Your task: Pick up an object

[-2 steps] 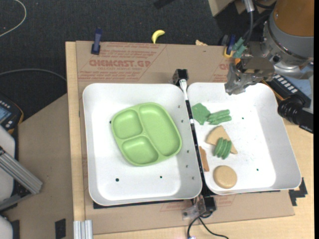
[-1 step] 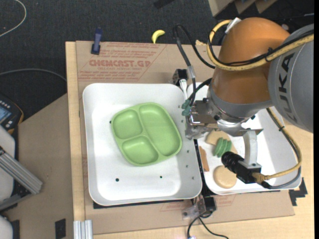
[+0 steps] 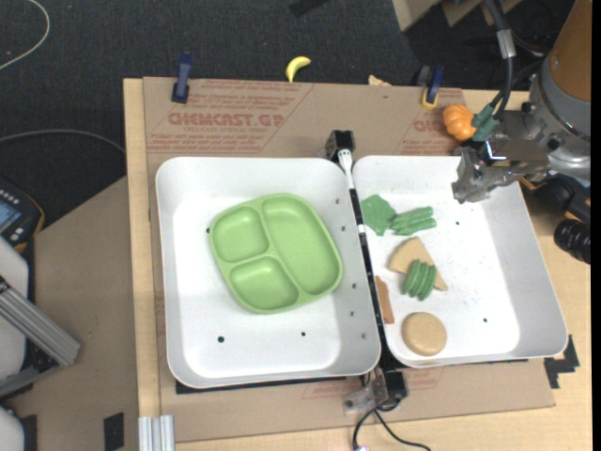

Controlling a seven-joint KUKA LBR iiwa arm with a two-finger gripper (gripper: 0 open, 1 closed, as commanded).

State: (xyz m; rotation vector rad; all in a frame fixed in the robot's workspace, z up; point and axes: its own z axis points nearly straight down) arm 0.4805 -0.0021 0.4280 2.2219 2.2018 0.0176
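I see the gripper [image 3: 469,188] above the far edge of the right bin [image 3: 526,280], but I cannot tell how its jaws stand. The green toy pieces [image 3: 396,217] lie to the left of the jaws and nearer to me, then the tan wedge [image 3: 408,253] and the round biscuit [image 3: 423,333] further on.

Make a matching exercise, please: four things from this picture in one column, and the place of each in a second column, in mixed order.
Things:
1. green divided plate
2. round tan piece
3. end effector
4. small orange thing

Places:
A. on the brown board, beyond the right bin's far edge
B. over the far part of the right bin
C. in the left bin
D. in the near part of the right bin

Pairs: 1-C, 2-D, 3-B, 4-A
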